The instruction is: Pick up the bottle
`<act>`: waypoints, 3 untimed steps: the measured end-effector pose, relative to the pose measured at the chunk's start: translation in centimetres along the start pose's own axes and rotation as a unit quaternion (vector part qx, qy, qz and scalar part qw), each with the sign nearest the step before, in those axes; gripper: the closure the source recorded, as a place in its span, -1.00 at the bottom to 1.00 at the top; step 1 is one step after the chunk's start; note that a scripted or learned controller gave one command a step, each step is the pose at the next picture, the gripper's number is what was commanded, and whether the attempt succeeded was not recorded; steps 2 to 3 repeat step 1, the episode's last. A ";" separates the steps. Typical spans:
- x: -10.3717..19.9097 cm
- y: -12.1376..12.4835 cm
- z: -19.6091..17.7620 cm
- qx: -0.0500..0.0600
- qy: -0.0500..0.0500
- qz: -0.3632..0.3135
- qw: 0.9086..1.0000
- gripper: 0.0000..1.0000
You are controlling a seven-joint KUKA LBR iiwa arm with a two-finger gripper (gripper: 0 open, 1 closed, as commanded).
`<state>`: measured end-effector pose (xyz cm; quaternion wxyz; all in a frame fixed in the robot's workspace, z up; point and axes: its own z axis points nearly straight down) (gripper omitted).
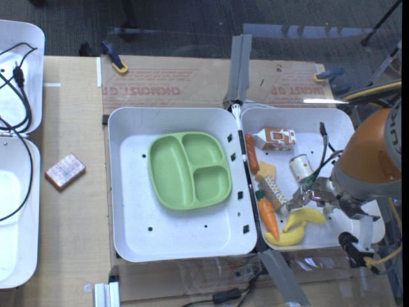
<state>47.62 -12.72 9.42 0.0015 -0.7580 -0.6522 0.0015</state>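
The bottle [300, 167], a small pale cylinder with a dark end, lies in the right bin [339, 123] near its middle. My gripper [303, 198] reaches in from the right, low over the bin floor. It sits just in front of the bottle and right behind a yellow banana [299, 226]. The bottle lies apart from the gripper, a short way toward the bin's back. The grey arm with its orange band [370, 152] covers the bin's right side.
Near the bottle lie an orange-and-white carton [279, 139], a red sausage [252, 153], a cheese wedge [266, 170], a ridged tan piece [273, 189] and a carrot [268, 215]. The left bin [128, 171] holds a green divided plate [190, 169].
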 end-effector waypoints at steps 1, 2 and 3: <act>6.3 1.5 -9.7 -0.001 0.000 -0.051 0.999 -1.00; 6.3 1.5 -9.7 -0.001 0.000 -0.051 0.999 -1.00; 6.3 1.5 -9.7 -0.001 0.000 -0.051 0.999 -1.00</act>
